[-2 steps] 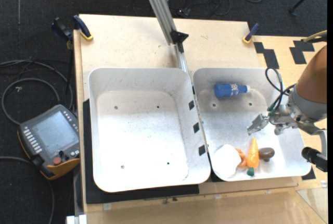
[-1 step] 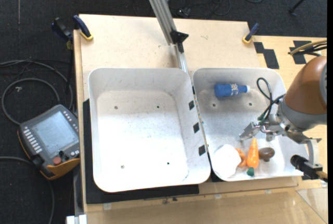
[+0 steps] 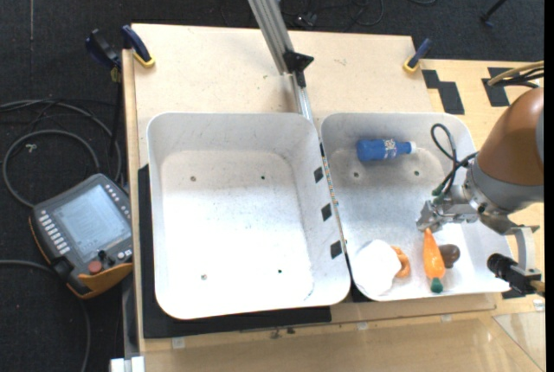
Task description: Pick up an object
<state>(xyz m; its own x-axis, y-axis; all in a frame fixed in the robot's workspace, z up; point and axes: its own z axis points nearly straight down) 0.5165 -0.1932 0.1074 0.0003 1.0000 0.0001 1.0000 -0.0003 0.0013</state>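
Observation:
The right bin (image 3: 381,197) holds a blue bottle (image 3: 383,150) lying on its side near the far wall. By the front wall lie a white round object (image 3: 376,266), a small orange piece (image 3: 401,262) tucked against it, an orange carrot with a green tip (image 3: 433,259) and a brown lump (image 3: 449,255). My gripper (image 3: 435,216) hangs low over the bin's right side, just above the carrot's top end. The grey wrist and its orange band come in from the right edge. I see nothing clearly held.
The left bin (image 3: 157,145) sits beside the right one, and the two share a dividing rim. A slanted metal pole (image 3: 264,3) rises behind the bins. Clamps (image 3: 138,48) sit at the bench's back corners. A teach pendant (image 3: 82,227) lies on the floor at left.

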